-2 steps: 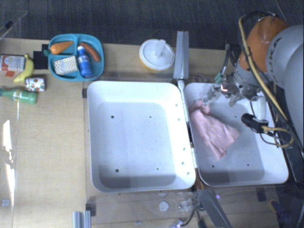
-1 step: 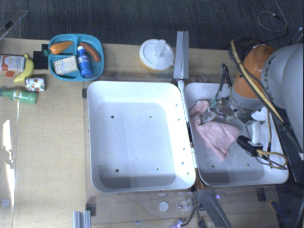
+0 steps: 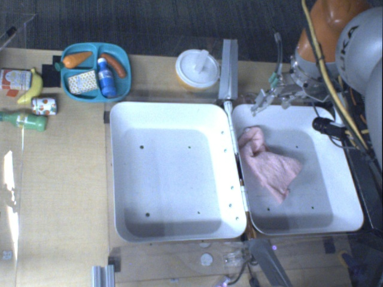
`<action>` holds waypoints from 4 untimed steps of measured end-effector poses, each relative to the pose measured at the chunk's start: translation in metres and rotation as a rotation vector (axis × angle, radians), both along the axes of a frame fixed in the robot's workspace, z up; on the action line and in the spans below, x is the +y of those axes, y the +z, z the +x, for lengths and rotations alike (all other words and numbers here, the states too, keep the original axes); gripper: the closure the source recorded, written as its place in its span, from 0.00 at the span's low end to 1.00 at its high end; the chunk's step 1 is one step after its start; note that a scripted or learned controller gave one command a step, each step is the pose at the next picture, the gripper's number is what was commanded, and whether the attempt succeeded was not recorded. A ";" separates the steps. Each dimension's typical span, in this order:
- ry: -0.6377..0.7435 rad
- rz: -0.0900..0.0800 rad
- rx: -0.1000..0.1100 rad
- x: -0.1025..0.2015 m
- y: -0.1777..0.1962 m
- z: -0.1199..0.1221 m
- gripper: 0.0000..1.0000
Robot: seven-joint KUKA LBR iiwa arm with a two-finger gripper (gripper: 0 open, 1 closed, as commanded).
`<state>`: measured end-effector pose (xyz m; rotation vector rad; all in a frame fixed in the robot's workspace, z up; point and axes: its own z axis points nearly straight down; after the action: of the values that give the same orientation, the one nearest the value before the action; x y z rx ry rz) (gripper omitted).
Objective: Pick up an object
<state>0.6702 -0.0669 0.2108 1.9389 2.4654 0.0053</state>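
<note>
Pink cloth (image 3: pixel 269 162) beside bin divider (image 3: pixel 237 160)

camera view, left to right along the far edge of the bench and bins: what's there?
Banana → blue divided tray → white lidded cup → gripper above the right bin's far edge → orange band of the arm.

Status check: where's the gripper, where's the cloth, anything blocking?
Gripper over right bin's far rim, nothing held. Pink cloth crumpled in that bin. Nothing on top of it.
</note>
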 end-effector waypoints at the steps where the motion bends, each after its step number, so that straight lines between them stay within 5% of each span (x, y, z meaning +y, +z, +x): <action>1: 0.077 0.000 0.003 -0.039 -0.110 -0.030 0.00; 2: 0.247 -0.004 -0.014 -0.025 -0.118 -0.096 0.00; 3: 0.248 -0.001 -0.017 -0.023 -0.107 -0.094 1.00; 4: 0.248 -0.001 -0.017 -0.023 -0.107 -0.094 0.00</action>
<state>0.5759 -0.0899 0.1039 1.6119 2.6748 0.0216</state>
